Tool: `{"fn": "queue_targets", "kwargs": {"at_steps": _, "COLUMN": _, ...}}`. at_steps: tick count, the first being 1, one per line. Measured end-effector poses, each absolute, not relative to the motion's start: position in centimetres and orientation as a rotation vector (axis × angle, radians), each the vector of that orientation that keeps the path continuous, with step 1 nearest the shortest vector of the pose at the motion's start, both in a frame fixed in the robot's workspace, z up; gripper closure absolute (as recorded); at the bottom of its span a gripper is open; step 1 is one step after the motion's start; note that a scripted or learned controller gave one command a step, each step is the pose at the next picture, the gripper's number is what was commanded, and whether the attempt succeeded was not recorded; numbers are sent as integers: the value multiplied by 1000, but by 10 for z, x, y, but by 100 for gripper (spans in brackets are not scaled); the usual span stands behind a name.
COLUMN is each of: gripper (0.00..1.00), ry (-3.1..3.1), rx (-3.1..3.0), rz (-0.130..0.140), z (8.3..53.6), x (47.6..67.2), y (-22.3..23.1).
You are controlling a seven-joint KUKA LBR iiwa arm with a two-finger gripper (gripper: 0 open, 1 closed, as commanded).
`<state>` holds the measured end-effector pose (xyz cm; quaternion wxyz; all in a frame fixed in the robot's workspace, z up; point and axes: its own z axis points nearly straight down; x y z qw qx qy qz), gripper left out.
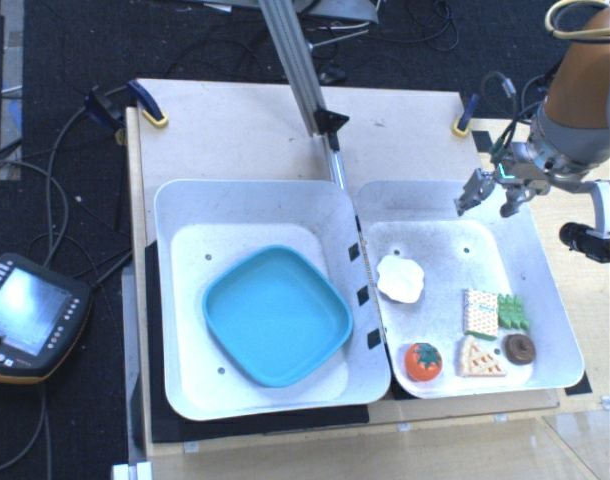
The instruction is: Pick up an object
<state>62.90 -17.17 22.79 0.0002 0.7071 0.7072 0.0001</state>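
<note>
White bins: we see two shallow white bins side by side on the bench, and we take the right bin as our landmark; the left bin touches its left wall.
Gripper: the gripper hangs over the right bin's far edge, near its far right corner, reaching in from the grey arm with the orange band. We see two dark fingers spread apart with a clear gap and nothing between them.
White lump: a white rounded object lies in the right bin's left half, near the dividing wall, nearer to us and to the left of the gripper, apart from it.
Tomato: a red tomato-like toy sits at the right bin's near left corner, well apart from the gripper.
Wafer pieces: a patterned square piece lies in the right bin's near right part, with a patterned wedge just below it.
Green toy: a green piece lies touching the square piece's right side.
Brown ring: a small brown round toy rests near the right bin's near right rim.
Blue tray: a blue tray lies in the left bin, well apart from the gripper.
Pendant: a handheld controller rests on the floor, far left of the right bin.
</note>
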Motion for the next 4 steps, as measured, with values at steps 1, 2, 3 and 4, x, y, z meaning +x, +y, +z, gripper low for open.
{"fn": "queue_targets", "kwargs": {"at_steps": 1, "gripper": 0, "ry": 2221, "rx": 2221, "rz": 0, "z": 228, "x": 629, "y": -172}}
{"fn": "queue_targets", "kwargs": {"at_steps": 2, "gripper": 0, "ry": 2225, "rx": 2224, "rz": -4, "z": 170, "x": 627, "y": -162}}
{"fn": "queue_targets", "kwargs": {"at_steps": 3, "gripper": 0, "ry": 2225, "rx": 2224, "rz": -4, "z": 116, "x": 632, "y": -154}}
{"fn": "queue_targets", "kwargs": {"at_steps": 4, "gripper": 0, "ry": 2223, "rx": 2222, "rz": -2, "z": 94, "x": 632, "y": -154}}
